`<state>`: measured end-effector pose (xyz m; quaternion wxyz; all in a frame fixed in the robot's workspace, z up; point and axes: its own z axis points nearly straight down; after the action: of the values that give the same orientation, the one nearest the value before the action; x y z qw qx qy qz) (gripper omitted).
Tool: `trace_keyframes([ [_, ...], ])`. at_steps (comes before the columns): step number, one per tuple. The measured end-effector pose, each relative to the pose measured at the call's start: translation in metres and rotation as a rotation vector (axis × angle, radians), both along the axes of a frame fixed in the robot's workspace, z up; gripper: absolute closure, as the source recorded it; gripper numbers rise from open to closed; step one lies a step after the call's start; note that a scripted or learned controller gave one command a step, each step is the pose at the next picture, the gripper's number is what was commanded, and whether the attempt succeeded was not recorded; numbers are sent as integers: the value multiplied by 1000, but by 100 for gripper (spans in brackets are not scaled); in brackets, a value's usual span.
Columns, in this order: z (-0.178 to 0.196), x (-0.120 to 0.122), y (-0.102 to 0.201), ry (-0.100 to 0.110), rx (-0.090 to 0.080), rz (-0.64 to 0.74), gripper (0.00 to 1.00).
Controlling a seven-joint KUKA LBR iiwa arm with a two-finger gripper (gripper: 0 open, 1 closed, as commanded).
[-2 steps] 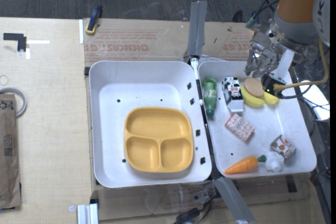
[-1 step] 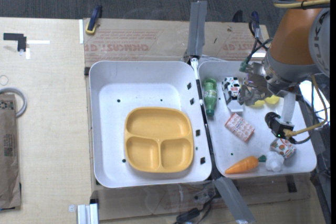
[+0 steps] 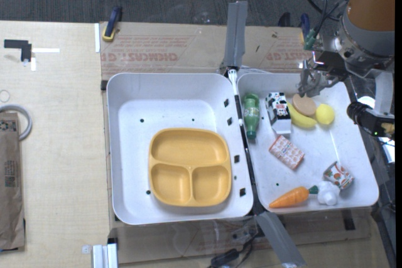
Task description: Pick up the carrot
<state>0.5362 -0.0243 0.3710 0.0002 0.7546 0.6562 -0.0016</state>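
An orange carrot (image 3: 290, 198) with a green tip is seen lying lower right. Whether anything is held by the gripper (image 3: 309, 88) cannot be told.

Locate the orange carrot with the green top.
The orange carrot lies in the right white bin, near its front edge, just left of a white lump and below a pink-patterned packet.

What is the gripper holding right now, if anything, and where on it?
Nothing visible. The gripper hangs at the right bin's far edge; the carrot lies untouched by the near wall.
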Motion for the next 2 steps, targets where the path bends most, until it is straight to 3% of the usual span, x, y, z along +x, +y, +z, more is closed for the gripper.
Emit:
trace_keyframes([
  [1, -80, -42, 0, 3, 2, 234, 100],
  [2, -141, -55, -18, 1, 4, 613, 100],
])
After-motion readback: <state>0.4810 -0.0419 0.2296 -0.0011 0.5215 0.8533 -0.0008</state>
